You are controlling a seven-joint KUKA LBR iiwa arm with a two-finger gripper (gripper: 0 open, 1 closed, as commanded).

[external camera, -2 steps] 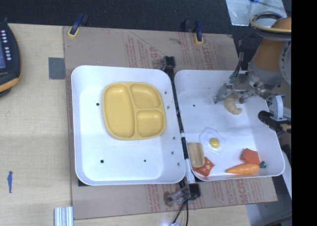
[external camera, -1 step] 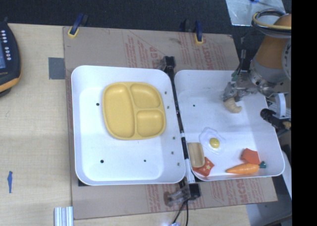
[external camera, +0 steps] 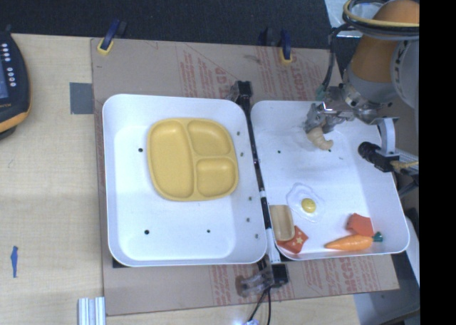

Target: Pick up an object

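A small tan, curved object (external camera: 322, 141), possibly a toy food piece, sits at the far side of the right bin (external camera: 381, 188), directly under the gripper (external camera: 318, 122). The gripper tips touch or nearly touch its top; whether the pincer is wide, narrow, or closed on the piece cannot be told from this slanted view. The grey arm (external camera: 385, 67), with its orange band, reaches in from the right.

Nearer in the same bin lie a fried egg (external camera: 306, 202), and along the near edge a slice of toast (external camera: 282, 222), a red wedge (external camera: 293, 241), a carrot (external camera: 350, 243) and a red block (external camera: 360, 224). The left bin (external camera: 128, 174) holds a yellow divided plate (external camera: 192, 158).

Risk, as a judgement: the tan piece is small and rounded, so an off-centre close could squeeze it sideways and send it skidding across the smooth bin floor. A lift could then come up with nothing. Pressing too low could jam the tips against the bin.
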